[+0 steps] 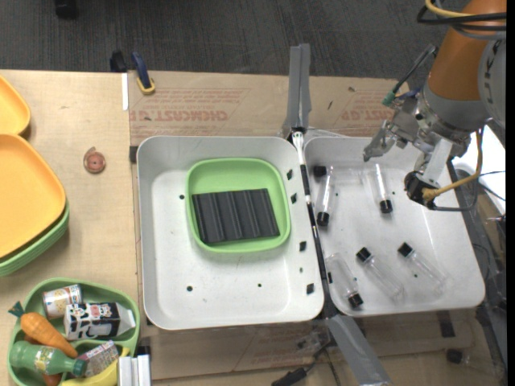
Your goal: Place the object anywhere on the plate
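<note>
Vials (380,187), clear, black-capped, likely light, slick and breakable, best pinched mid-body; gripper (385,139) above right bin (471,276), finger state unclear.

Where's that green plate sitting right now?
The green plate sits in the left white bin, toward its back, with a dark ridged mat lying on it. The bin holding small clear vials is beside it on the right.

Single fixed camera mounted above bench (96,135), angled down at slant. Both white bins framed side by side: left bin (161,296) with green plate (237,175), right bin (451,280). Arm (467,55) seen entering from right. Moderate distance; dark floor visible along top.
</note>
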Robot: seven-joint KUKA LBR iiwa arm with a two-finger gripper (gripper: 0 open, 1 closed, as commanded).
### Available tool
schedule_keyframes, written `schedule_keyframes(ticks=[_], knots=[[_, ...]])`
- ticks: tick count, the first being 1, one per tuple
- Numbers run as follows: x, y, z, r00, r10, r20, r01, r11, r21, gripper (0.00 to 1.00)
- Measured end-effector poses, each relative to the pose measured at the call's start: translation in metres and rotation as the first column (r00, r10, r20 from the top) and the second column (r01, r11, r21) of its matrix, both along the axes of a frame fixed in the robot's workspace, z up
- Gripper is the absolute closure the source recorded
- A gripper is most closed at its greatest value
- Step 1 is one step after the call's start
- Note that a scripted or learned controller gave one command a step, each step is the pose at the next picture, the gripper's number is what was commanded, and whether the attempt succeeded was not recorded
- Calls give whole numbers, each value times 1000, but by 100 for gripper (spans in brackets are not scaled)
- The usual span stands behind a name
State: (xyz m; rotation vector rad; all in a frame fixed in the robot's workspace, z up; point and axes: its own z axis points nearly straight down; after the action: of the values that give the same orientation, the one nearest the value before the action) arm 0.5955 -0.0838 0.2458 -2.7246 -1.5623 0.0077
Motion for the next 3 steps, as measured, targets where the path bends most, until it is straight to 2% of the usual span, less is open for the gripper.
schedule_keyframes(ticks=[1, 2, 3], knots=[[-12, 49, 4, 931, -366, -1, 366, 931, -2, 0], [-15, 90, -56, 848, -530, -1, 530, 848, -3, 0], [-22, 158, -56, 845, -535, -1, 535, 845, -4, 0]])
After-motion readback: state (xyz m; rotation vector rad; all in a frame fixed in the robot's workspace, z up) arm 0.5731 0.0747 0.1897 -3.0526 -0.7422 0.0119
